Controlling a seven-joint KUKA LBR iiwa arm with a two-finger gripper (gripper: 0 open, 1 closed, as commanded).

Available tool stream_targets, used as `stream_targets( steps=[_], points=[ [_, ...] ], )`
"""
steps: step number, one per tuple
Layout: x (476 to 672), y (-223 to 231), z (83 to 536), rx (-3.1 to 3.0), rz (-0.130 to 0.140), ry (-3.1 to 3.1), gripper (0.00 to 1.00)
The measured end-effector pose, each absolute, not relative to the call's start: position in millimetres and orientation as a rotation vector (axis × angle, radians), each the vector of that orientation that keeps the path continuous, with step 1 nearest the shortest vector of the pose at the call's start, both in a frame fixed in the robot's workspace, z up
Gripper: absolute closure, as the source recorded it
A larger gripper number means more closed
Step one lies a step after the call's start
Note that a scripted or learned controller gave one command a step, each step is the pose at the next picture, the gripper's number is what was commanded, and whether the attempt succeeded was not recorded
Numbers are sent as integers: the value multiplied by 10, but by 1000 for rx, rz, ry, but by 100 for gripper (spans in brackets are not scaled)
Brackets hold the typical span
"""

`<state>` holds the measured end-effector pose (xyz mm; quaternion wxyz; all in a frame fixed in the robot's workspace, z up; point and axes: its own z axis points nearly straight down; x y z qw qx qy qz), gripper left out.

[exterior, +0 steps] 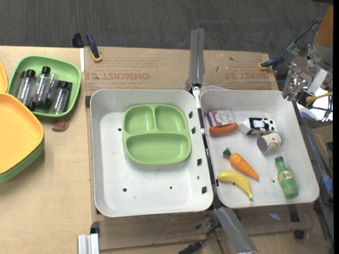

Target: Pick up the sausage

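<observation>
- Right bin (pixel 304 142): holds the sausage.
- Jaws (pixel 294 89) (by this bin's far right corner): spread cannot be told, nothing seen held.
- Sausage (pixel 223 129): lies across the bin, long axis left-right, touching the purple packet (pixel 219 117) beyond it.

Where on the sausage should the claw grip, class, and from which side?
Grip the sausage at its middle, coming from above. It lies flat, long axis roughly left to right, so close across its narrow width. The purple packet sits close behind it, leaving little room there.
</observation>
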<state>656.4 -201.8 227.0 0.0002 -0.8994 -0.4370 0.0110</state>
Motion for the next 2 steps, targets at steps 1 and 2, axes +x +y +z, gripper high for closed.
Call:
stream_targets(
  steps=[1, 2],
  points=[
    [6563, -2024, 2346, -2823, 37, -1374, 100],
    [6562, -2029, 2426, -2821, 39, -1376, 100]
  ],
)
